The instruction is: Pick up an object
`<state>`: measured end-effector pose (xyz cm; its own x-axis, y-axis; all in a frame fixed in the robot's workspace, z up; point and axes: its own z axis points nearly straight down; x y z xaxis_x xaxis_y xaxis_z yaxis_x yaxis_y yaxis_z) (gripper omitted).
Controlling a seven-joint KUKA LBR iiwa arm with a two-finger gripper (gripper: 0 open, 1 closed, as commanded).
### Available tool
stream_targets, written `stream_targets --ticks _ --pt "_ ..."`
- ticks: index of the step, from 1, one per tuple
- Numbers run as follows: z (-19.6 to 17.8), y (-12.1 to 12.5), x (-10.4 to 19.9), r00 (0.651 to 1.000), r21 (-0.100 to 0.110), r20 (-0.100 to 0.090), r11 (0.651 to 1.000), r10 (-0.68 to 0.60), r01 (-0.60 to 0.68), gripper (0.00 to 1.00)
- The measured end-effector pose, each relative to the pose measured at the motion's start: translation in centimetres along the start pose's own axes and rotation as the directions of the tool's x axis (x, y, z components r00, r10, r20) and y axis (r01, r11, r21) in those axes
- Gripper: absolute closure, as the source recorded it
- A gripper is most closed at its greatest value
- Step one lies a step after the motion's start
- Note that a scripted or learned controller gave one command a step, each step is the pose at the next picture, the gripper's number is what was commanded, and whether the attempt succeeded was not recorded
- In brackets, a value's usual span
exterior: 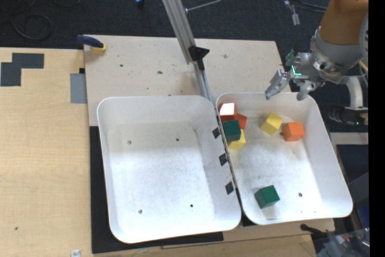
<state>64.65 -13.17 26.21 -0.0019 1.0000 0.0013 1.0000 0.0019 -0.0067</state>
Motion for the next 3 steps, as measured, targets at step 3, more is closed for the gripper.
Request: stream_targets --ticks 3 --pt "11.7 0.1 0.3 1.000 0.003 0.000 1.000 0.001 -0.001 0.00"
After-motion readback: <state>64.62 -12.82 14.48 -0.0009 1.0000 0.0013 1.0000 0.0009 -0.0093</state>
